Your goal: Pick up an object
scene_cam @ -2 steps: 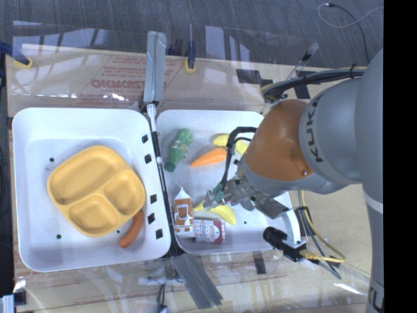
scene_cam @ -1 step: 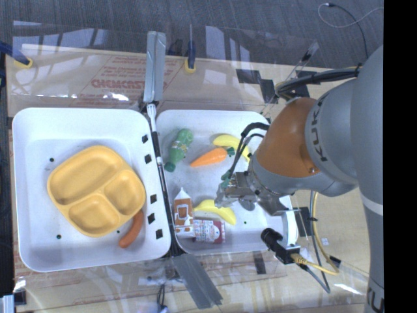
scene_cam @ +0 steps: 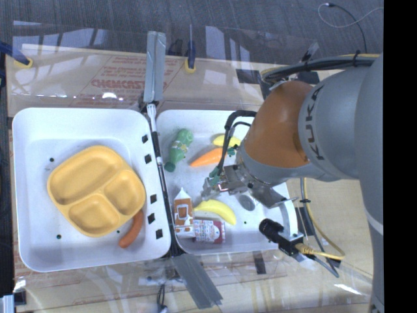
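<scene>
The grey KUKA arm (scene_cam: 326, 129), its orange band (scene_cam: 280, 126) bulging toward the lens, is looming largest in the camera view, reaching in from the right over a desk (scene_cam: 78, 67) covered in clear sheeting with red-printed cardboard beneath. Two shallow white bins are sitting side by side on it, with dark ribbed flooring showing beyond the far edge and cables trailing at the upper right. The jaws (scene_cam: 218, 184) are hanging low inside the right bin (scene_cam: 195, 117), just above a yellow banana (scene_cam: 217, 210) lying curved near the bin's front; whether they are open or closed cannot be told, and nothing is visibly held between them. An orange carrot (scene_cam: 207, 157) is lying just beyond the jaws, a green bottle-shaped toy (scene_cam: 178, 147) is resting farther left, and a second yellow piece (scene_cam: 221, 140) is peeking out beside the arm. A small carton (scene_cam: 183, 211) and a red-and-white packet (scene_cam: 207, 231) are lying together at the front, touching the banana. In the left bin (scene_cam: 32, 175), a yellow divided plate (scene_cam: 94, 189) is sitting with an orange-red sausage (scene_cam: 132, 231) at its front edge.
</scene>
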Controlling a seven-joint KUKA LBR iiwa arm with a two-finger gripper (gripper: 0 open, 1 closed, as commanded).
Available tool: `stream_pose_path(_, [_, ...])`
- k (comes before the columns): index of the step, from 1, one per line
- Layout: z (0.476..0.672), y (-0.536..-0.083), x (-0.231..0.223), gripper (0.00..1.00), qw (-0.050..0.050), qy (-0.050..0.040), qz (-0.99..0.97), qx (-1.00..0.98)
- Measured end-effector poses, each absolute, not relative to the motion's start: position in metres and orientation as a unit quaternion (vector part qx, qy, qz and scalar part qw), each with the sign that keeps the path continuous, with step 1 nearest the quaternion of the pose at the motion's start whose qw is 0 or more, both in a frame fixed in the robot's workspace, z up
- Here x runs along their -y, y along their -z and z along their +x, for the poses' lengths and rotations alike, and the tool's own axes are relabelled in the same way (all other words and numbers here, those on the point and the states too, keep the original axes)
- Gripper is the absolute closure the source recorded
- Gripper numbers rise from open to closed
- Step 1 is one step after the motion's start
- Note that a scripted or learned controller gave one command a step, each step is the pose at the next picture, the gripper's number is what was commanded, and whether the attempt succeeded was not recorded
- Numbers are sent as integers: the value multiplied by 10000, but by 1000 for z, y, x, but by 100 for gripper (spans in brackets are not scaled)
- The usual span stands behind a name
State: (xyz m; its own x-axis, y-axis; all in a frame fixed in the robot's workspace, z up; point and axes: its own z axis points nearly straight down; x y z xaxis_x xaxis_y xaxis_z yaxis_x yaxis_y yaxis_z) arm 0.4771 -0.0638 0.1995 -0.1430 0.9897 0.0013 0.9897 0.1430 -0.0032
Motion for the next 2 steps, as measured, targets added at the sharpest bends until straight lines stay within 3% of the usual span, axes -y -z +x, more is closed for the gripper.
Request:
stream_pose_path(1, [511,-221,22,0,29,-23,-6519,7583])
stream_pose_path(2, [477,-190,69,0,28,-19,-6567,7541])
